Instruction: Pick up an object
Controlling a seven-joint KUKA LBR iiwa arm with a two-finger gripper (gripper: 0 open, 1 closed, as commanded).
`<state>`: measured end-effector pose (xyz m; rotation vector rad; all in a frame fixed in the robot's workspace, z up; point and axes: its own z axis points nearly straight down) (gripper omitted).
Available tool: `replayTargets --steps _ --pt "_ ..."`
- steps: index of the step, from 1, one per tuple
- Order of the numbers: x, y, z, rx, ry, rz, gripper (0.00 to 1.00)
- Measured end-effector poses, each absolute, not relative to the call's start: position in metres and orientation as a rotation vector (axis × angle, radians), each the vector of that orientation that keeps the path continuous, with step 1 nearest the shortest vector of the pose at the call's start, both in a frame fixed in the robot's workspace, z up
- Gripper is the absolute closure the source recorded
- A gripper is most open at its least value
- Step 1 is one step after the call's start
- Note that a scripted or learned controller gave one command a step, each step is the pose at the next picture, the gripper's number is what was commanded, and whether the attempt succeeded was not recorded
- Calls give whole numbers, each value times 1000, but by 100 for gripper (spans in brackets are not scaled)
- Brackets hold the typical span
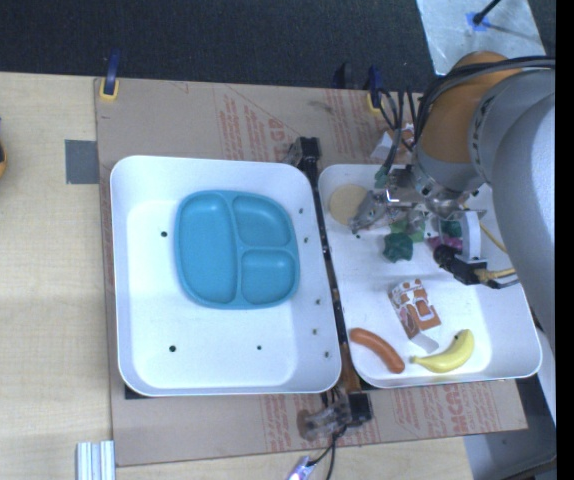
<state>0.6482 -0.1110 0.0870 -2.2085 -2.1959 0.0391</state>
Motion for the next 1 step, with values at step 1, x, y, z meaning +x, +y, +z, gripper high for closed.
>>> replayTargets --steps 1 --pt "648 -113 86 -2205 -2197 37 0"
